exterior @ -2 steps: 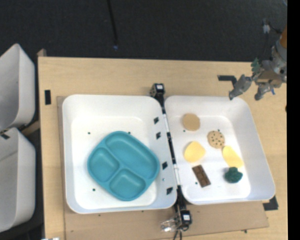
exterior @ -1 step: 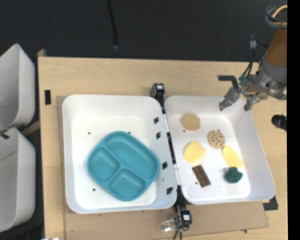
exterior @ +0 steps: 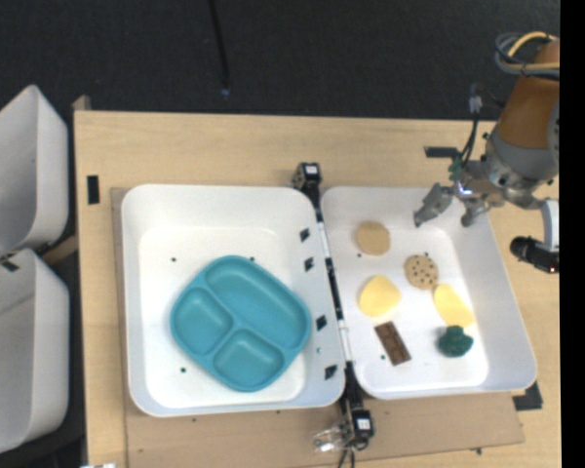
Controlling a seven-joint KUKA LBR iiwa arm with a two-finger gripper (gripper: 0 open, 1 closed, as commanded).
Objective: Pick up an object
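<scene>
Wooden table (exterior: 97,281) carries both bins; our pincer (exterior: 451,210) hangs open and empty over the right bin's (exterior: 502,359) far edge, ready to descend.

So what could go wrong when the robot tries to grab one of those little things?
The gripper hovers open at the far edge of the right bin, not over any item, so it may close on nothing. The round cookie, yellow pieces and brown bar lie close together and look flat, so the fingers might slide off one or bump its neighbour. The green piece touches a yellow one, so both could shift.
</scene>
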